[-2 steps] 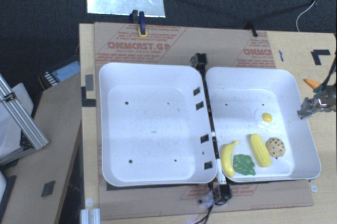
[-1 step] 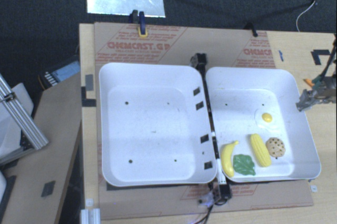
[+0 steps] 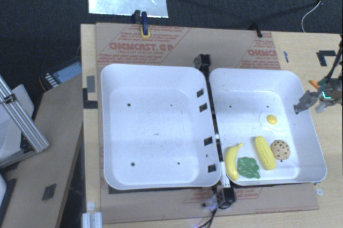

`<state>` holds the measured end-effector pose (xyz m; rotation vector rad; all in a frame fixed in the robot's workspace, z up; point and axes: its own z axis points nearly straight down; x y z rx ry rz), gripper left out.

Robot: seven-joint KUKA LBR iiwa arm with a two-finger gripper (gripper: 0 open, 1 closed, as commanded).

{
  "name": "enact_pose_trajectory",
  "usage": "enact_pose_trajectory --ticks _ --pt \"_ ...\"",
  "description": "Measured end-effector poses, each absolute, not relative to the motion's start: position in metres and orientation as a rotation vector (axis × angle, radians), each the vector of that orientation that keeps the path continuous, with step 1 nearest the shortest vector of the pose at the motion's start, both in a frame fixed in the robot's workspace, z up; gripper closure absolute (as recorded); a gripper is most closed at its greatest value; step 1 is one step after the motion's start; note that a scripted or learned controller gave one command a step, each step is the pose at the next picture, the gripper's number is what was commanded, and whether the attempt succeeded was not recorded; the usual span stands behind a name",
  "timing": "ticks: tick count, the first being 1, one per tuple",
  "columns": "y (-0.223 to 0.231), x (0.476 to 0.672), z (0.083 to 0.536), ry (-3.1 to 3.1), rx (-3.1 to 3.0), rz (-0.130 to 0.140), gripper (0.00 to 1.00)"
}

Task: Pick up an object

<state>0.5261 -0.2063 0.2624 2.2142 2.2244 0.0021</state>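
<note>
My gripper (image 3: 310,102) sat at the right edge of the frame, over the right bin's (image 3: 300,85) rim; whether released or clenched, I could not tell. The corn cob (image 3: 265,152) lay lower right, between banana (image 3: 232,160) and cookie (image 3: 280,149). Probably light, stiff, ridged: best pinched across its middle.
</note>
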Motion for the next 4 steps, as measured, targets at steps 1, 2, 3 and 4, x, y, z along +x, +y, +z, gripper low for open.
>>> enact_pose_trajectory --ticks 1,2,3,4 --pt "-0.107 0.556 0.363 2.231 2.198 0.015 0.0" --pt "-0.138 0.53 0.344 2.219 2.222 -0.001 0.0" --pt "-0.14 0.525 0.238 2.226 2.226 -0.007 0.0" --pt "-0.191 0.488 0.278 2.212 2.222 0.001 0.0"
